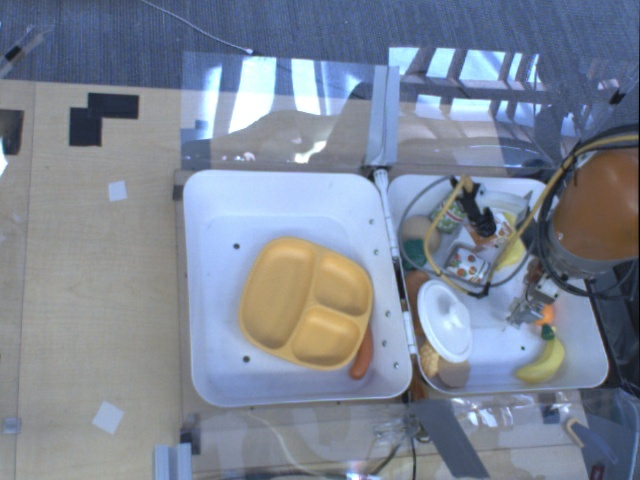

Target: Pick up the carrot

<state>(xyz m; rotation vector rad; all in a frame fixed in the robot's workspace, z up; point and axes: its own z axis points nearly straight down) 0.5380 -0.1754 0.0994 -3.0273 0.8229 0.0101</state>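
grey arm (590, 253) with a broad, rounded orange band (598, 206) above the wrist — glossy, catching light on its top. black and yellow cables (545, 193) looped along the side, bundled together and arcing over the orange part. small metallic gripper (528, 305) at the end — silvery, angular fittings, details too small to make out.
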